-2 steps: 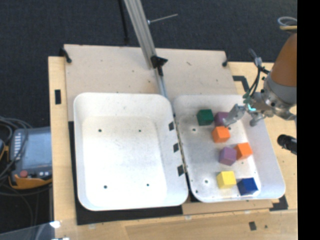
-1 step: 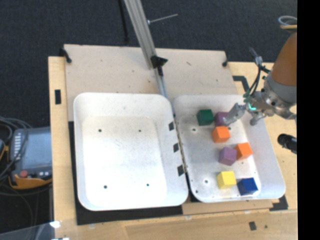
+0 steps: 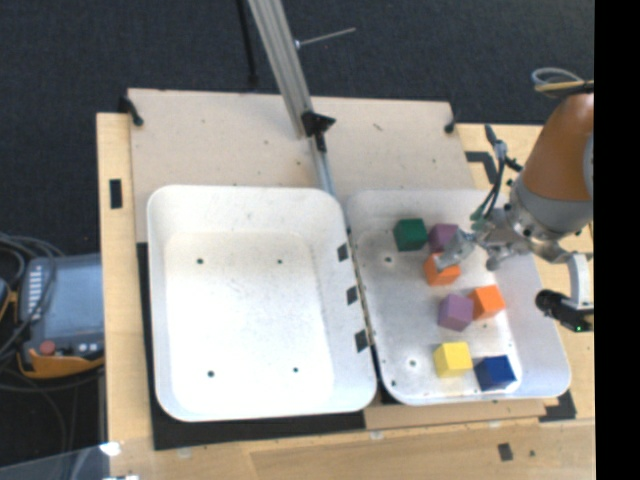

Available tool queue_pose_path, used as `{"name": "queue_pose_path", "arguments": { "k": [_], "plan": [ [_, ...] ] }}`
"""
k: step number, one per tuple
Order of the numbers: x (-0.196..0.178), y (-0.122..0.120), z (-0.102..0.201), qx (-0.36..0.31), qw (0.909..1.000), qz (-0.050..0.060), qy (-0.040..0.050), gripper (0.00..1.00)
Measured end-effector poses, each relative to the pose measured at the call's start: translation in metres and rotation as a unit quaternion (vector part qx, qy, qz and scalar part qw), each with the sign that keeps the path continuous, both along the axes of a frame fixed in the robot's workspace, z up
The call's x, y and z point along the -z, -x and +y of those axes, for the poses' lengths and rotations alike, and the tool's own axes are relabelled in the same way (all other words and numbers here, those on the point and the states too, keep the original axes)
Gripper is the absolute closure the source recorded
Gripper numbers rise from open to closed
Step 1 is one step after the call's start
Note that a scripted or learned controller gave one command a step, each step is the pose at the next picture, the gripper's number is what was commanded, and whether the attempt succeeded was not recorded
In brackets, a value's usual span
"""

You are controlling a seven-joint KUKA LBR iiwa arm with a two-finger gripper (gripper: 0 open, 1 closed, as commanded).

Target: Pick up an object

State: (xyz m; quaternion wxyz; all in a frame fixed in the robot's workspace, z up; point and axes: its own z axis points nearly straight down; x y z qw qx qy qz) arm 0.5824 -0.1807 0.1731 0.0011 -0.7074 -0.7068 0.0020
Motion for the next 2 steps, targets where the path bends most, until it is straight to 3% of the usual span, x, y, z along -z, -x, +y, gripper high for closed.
{"name": "queue_pose_path", "arguments": {
  "k": [2],
  "plan": [
    [0.076,0.002,-0.006,0.000,1.0000,-0.003,0.0008,0.00]
  ]
}}
